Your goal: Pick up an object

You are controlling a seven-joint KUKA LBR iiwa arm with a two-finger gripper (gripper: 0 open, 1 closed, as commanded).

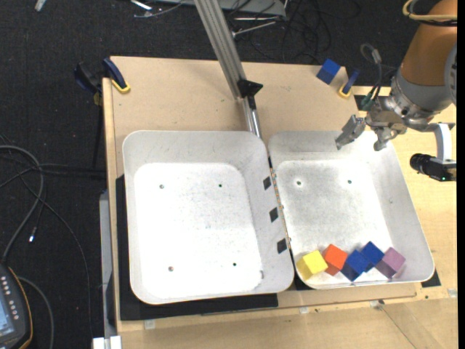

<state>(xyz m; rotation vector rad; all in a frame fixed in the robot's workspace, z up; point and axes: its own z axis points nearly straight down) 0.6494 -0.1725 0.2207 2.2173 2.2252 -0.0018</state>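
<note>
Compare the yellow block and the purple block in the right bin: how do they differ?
The yellow block sits at the left end of the row along the near wall of the right bin, next to the orange block; the purple block sits at the right end, beside the blue blocks. Yellow is bright, purple pale. Both are small cubes lying apart from the gripper.

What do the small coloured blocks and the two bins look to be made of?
Blocks: yellow block, orange block, blue blocks and purple block show matte, uniform colour, likely foam or painted wood. Left bin and right bin: white moulded plastic, apparently, with rounded corners and scuffed, speckled floors.
</note>
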